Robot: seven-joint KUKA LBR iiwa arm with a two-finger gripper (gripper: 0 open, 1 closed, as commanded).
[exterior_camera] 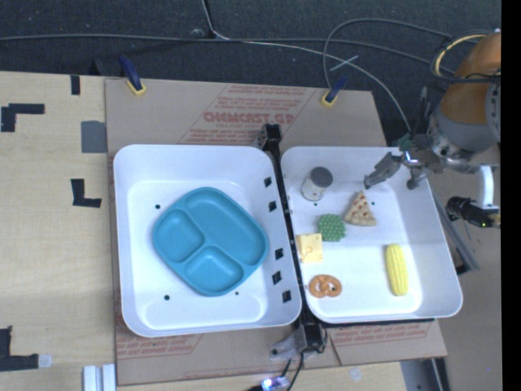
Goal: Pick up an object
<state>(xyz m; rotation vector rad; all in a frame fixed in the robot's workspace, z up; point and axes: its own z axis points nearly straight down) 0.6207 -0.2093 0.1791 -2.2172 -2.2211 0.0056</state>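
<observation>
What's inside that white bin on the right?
The right bin holds a grey cylinder, pizza slice, green broccoli-like piece, yellow cheese block, pretzel and corn cob. Whatever lies beneath them is covered.

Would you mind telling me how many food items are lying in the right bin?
5: pizza slice at the back, broccoli and cheese mid-left, pretzel front-left, corn cob on the right. None looks hidden.

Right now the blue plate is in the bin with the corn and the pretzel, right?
Not quite. The camera view shows the blue plate lying alone in the left bin. The corn and the pretzel are in the right bin.
</observation>
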